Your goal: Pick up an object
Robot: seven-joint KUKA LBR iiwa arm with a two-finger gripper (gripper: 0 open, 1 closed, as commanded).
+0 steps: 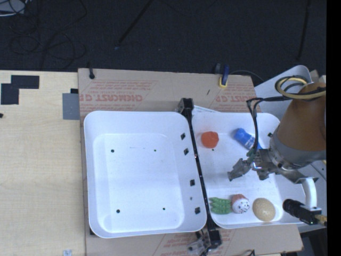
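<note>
Gripper [238, 172] hangs low inside the right bin [224, 217], at the end of the grey arm [301, 127] that comes in from the right side. Nothing is between its fingers. Whether they stand apart or together I cannot tell, because the dark tip is small and its parts run into one shape.

The task does not name one thing, so the choice is free. Up and a little to the left of the gripper lies an orange round object [210, 139]; it is alone on the white floor and looks smooth and slightly flattened. Up and a little to the right is a blue object [243, 137], tilted, with part of it behind the black cables [256, 127]. Below the gripper, near the bin's front wall, three things lie in a row: a green ribbed piece [219, 205], a white ball with red marks [240, 204] that touches it, and a beige egg-like object [263, 209] just beside.

In my judgement the orange one is the best target, since it has free space on all sides. The gripper should come straight above its middle, open wider than the object, descend until the fingers pass its widest part, then close and lift slowly. The row below is crowded, so a finger could push a neighbour there. A round smooth surface may slip if the grasp is off centre.
</note>
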